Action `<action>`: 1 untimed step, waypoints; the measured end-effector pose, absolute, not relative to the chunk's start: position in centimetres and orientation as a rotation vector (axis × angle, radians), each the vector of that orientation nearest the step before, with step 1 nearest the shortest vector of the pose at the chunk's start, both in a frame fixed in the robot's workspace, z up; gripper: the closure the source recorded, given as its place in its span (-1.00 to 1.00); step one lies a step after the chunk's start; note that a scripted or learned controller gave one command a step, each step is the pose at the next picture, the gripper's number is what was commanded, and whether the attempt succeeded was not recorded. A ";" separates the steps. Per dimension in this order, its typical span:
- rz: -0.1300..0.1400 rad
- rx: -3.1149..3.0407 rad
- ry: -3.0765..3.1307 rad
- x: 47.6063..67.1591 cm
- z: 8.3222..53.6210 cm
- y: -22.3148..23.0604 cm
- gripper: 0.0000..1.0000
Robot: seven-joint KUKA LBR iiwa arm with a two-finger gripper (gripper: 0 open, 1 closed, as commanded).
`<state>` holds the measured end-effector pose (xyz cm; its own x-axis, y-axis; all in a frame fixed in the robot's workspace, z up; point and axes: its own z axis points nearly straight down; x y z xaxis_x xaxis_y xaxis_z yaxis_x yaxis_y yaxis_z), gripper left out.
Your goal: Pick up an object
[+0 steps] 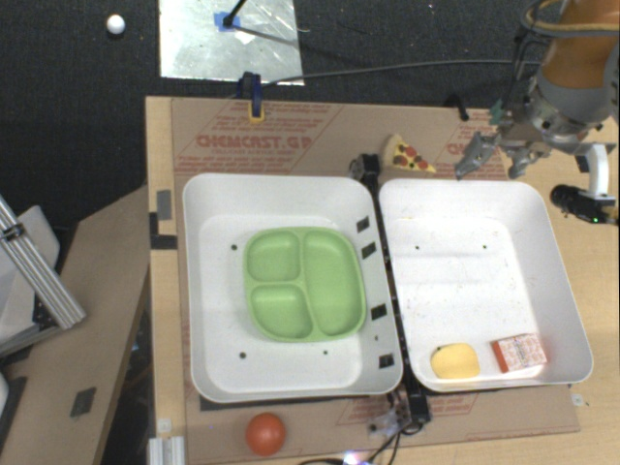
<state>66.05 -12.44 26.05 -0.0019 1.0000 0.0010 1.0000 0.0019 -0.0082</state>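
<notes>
I'm seeing the claw [494,155] hanging spread and empty over the right bin's [572,289] far rim, while the yellow piece [455,360] and red carton [519,353] are lying against the near wall; I'm expecting wall-blocked fingers there.

Right bin [465,260] mostly open; yellow object [455,360] and red carton [518,353] (possibly touching wall) crowd its near edge.

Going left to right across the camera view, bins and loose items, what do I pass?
Left bin holding the green divided plate → pizza slice toy on the bench → right bin with the yellow object, then the red-and-white box → gripper.
</notes>
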 end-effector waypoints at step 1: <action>-0.002 -2.219 -2.227 66.2 26.7 -12.4 -1.00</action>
